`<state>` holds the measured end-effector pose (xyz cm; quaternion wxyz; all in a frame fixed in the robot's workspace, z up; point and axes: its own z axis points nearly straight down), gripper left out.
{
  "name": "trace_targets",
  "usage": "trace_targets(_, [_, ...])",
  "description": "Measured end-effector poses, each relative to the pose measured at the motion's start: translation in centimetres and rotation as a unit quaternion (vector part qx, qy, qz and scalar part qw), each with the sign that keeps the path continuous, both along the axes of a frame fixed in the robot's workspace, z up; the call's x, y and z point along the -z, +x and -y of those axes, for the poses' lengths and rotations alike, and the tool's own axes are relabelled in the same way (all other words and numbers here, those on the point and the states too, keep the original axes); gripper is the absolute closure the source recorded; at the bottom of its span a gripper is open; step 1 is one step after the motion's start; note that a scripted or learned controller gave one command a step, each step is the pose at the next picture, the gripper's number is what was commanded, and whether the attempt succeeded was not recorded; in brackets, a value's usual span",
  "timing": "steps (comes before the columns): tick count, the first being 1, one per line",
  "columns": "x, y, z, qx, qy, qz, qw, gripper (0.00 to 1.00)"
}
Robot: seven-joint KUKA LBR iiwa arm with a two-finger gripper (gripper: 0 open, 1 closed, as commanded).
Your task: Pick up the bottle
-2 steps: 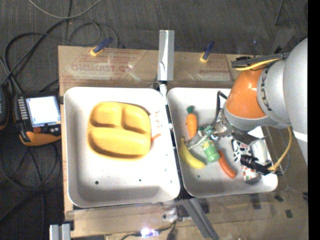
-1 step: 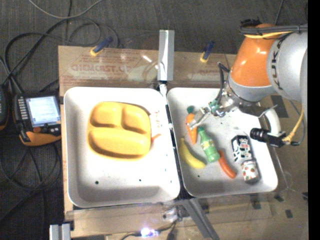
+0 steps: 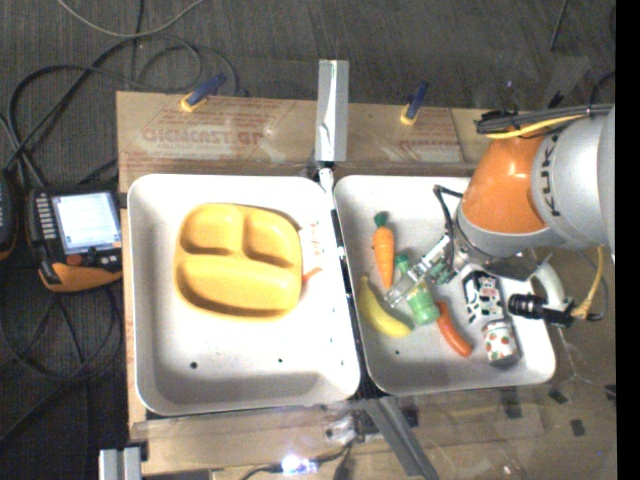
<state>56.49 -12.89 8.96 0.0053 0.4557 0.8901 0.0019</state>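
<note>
- Green bottle (image 3: 422,299) lies in the right bin (image 3: 450,373), wedged between banana (image 3: 382,313) and chilli (image 3: 453,332).
- Gripper (image 3: 420,278) sits over it; whether the fingers are apart, I cannot tell.
- Crowding neighbours may block closing, so the bottle could slip.

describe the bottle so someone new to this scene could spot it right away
Start at the right white bin, the one the arm reaches into. Near its middle, under the hand, lies the green bottle, between the banana on its left and the white patterned can on its right. It is the only green item; the carrots beside it are orange.
</note>
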Motion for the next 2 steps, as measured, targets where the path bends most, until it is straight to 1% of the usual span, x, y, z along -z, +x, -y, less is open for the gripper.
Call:
trace_targets(1, [-1.1,0.2,-0.1,0.001,0.0009,0.003,1.0000,1.00])
trace_targets(2, [-12.4,3.1,-4.2,-0.014,0.0000,-0.005,0.9999,1.00])
